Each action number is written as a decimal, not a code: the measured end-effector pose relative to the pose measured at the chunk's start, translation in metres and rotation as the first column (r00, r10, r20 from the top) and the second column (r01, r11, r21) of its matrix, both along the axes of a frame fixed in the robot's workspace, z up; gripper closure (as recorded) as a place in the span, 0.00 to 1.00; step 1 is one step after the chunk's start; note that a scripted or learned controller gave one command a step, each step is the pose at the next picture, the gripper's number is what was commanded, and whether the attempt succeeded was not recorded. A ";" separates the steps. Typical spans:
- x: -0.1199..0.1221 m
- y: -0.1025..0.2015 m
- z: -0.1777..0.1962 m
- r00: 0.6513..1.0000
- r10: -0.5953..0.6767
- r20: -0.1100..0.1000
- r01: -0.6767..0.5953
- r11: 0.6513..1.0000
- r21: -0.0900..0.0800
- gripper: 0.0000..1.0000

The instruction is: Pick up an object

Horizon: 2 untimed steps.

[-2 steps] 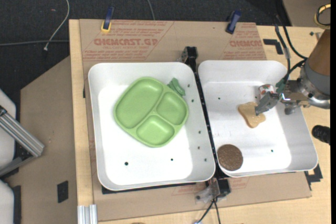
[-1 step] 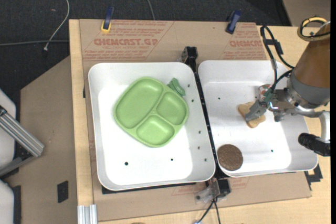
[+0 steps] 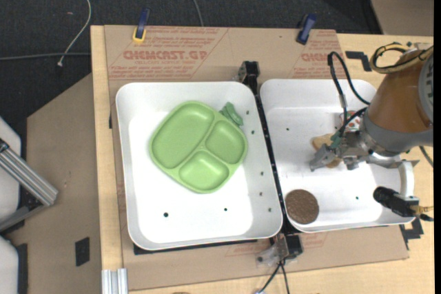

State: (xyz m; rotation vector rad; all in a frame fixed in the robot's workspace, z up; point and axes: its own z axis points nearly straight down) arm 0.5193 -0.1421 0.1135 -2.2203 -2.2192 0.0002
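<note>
My gripper (image 3: 324, 158) hangs low over the middle of the right bin (image 3: 303, 103), on the grey arm with its orange band (image 3: 400, 107) reaching in from the right. A small tan object (image 3: 319, 142) lies just beside the gripper's tip, on its upper left; whether they touch I cannot tell. A brown round disc (image 3: 301, 206) rests at the right bin's near left corner, apart from the gripper. In the left bin (image 3: 138, 169) lies a green divided plate (image 3: 198, 146), with a small dark green piece (image 3: 232, 113) at its upper right rim.
A black cable (image 3: 336, 82) loops from the arm over the back of the right bin. Blue clamps (image 3: 142, 24) (image 3: 306, 28) hold the cardboard base at the far edge. Black brackets (image 3: 249, 70) sit where the bins meet.
</note>
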 end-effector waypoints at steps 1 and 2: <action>0.000 0.001 -0.030 1.000 0.000 -0.003 0.000 1.000 0.001 0.00; 0.001 0.001 -0.018 1.000 0.000 0.002 0.000 1.000 0.000 1.00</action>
